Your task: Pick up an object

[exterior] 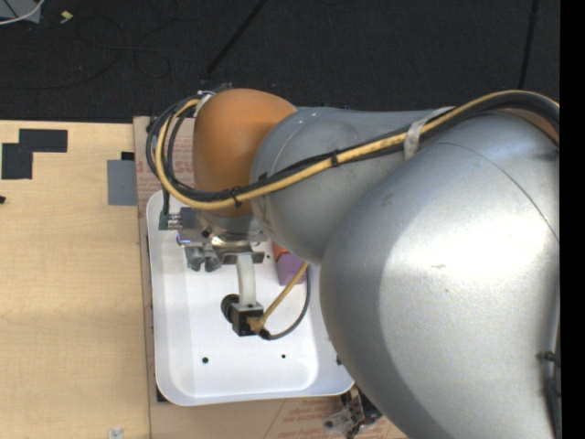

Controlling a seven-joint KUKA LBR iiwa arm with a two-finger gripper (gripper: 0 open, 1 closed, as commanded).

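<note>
We take this for a robotics lab. A heavy grey industrial arm (439,245) with an orange band (228,140) leans over a pale wooden tabletop (64,273) carrying a shallow white bin (183,355). Flat black patches (32,149) mark the wood. Beyond it lies a dark floor (320,35) with loose cables (18,7).

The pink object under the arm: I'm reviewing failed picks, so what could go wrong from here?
1. The gripper sits to the view's left of the pink object, so a close here may well catch nothing.
2. The arm hides most of the pink object, so a grasp would be hard to confirm from this camera.
3. The gripper is near the far wall of the white bin; a sideways move could bump it.
</note>
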